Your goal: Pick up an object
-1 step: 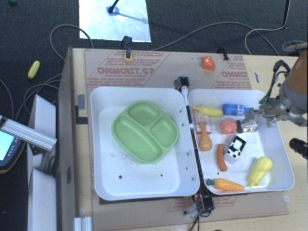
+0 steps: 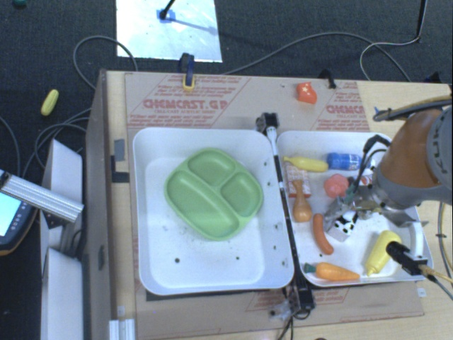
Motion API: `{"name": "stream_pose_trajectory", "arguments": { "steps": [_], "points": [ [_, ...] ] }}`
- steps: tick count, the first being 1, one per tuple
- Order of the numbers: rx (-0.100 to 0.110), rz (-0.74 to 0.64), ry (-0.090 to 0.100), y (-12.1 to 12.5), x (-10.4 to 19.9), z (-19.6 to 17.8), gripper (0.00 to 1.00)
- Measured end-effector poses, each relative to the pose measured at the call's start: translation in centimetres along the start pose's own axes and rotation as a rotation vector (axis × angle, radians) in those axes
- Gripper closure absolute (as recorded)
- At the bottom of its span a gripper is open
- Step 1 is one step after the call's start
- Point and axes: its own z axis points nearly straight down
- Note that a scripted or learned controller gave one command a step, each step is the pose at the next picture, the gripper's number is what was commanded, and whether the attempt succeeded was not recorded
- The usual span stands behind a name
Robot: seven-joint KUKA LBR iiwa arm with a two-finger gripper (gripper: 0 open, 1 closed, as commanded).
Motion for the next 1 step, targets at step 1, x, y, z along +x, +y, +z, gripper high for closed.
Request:
{"name": "stream_pose_trajectory", "arguments": {
  "steps": [1],
  "points": [
    [-0.004, 0.000, 0.000, 0.15, -0.04, -1.15, 1.00]
  ]
}}
